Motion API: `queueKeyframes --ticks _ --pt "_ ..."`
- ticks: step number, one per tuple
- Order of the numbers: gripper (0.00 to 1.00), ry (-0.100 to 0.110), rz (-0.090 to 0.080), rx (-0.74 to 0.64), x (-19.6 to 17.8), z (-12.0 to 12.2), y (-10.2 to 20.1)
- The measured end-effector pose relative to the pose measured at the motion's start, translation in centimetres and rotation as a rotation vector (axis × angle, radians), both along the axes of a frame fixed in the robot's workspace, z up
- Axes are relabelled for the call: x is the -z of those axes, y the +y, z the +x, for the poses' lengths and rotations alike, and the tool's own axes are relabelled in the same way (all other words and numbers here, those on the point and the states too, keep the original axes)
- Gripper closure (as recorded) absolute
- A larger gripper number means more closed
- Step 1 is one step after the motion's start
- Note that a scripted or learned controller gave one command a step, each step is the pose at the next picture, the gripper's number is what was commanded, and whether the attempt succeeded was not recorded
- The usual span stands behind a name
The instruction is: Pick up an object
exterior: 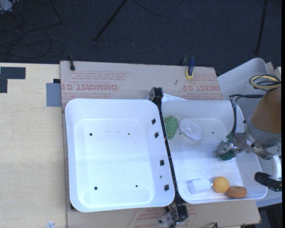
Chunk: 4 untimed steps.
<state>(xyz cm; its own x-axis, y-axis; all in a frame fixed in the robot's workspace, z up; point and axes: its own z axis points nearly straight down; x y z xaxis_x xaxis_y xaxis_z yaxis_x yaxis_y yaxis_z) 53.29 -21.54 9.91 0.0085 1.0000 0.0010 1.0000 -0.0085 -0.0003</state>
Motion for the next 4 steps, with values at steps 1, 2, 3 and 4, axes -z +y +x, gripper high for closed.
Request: queueKeyframes --ticks 1,2,3,4 --pt "1.0 0.003 0.004 -0.013 -3.1 -2.8 7.2" --pt "1.0 0.0 0.003 -0.016 -9.1 -5.7 15.1" --pt "1.0 0.003 0.003 -0.018 -9.8 -5.7 24.0" --pt "1.0 0.003 0.001 -0.013 -11.6 -5.8 28.5"
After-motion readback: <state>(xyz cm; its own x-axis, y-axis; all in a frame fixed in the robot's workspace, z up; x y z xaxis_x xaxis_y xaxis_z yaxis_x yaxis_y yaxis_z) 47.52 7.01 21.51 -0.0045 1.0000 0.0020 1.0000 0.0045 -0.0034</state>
